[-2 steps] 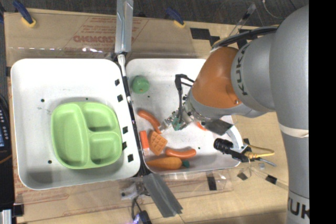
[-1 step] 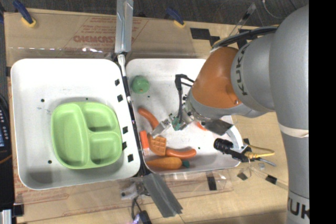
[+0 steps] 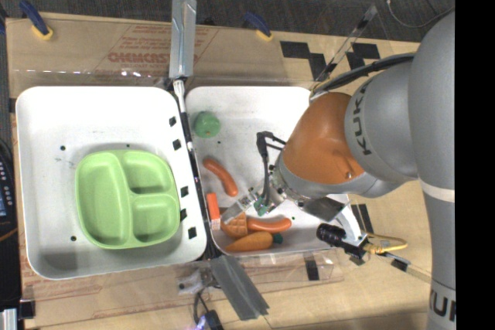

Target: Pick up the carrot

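Reaching into the right bin from the right of the frame, gripper low near the bin's lower edge.

Hovering right above a cluster of orange pieces at lower centre: carrot lying against the bin's bottom wall, sausage-like piece just above it, another orange piece up and to the left. Cannot tell how the gripper stands, open or closed. Green ball near the bin's upper left corner; green divided plate in the left bin.
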Controlling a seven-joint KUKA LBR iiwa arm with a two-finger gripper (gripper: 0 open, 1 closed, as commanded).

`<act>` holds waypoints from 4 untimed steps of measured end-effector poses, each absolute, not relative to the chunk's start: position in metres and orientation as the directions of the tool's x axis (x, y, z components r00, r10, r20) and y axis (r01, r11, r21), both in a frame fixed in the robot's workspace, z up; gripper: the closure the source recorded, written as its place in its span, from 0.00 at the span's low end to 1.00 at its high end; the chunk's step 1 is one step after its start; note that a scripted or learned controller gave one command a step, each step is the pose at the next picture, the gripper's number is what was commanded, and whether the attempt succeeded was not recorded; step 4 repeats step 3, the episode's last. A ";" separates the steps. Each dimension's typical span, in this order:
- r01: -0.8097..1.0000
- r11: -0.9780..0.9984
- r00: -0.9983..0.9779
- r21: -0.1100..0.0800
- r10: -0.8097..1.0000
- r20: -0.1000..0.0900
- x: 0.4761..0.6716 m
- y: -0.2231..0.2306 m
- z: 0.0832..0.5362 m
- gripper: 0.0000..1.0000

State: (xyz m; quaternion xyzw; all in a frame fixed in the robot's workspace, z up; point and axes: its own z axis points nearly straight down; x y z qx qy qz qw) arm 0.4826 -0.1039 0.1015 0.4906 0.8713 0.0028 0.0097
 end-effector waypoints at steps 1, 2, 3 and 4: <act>0.994 0.109 -0.109 -0.001 0.994 0.000 0.572 -0.143 0.286 0.00; 1.000 0.028 -0.028 -0.007 1.000 0.002 0.537 -0.121 0.170 0.00; 1.000 -0.008 0.008 -0.001 1.000 -0.002 0.477 -0.093 0.092 0.00; 1.000 -0.008 0.008 -0.001 1.000 -0.002 0.477 -0.093 0.092 0.00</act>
